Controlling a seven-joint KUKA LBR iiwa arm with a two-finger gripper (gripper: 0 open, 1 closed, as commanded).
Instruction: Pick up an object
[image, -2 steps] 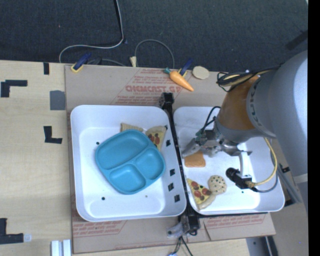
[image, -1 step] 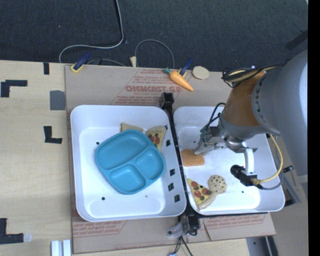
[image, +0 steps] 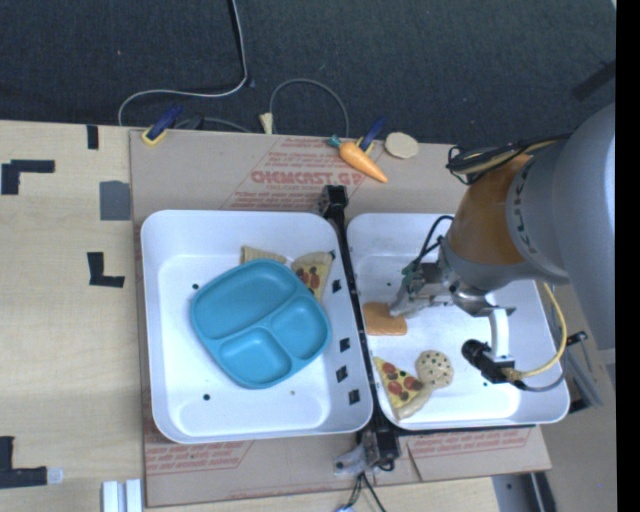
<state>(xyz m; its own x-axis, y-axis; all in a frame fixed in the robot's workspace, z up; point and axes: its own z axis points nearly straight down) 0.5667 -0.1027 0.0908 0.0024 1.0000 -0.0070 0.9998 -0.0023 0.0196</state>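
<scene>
- Two shallow white plastic bins side by side on a brown cardboard sheet (image: 290, 180) over a light wooden bench (image: 60, 300).
- Left white bin (image: 165, 330): large blue three-compartment plastic plate (image: 260, 322) lying flat near the middle, slightly rotated.
- Behind the plate, partly covered by its far edge: tan toy slice (image: 258, 256) and a pizza-like toy wedge with red spots (image: 314, 270), just beside the divider.
- Right white bin (image: 530, 405): orange-tan oblong toy bread piece (image: 382, 320) near the left wall, toy pizza slice with red toppings (image: 402, 386) at the front-left corner, round beige toy cookie with dark chips (image: 434, 368) touching or just beside the pizza slice.
- Grey arm with orange band (image: 490, 215) reaching in from the right, wrist over the right bin.
- Two-finger gripper (image: 408, 297) low over the bin, tips right at the bread piece's right end; contact or grasp unclear, finger spread cannot tell, hidden by dark wrist hardware and cables.
- Outside the bins on the cardboard, far side: orange toy carrot with green top (image: 360, 160), pale round toy disc (image: 402, 146).
- Arm's upper part cut off at the right edge; black clamp (image: 334, 200) at the far end of the divider.
</scene>
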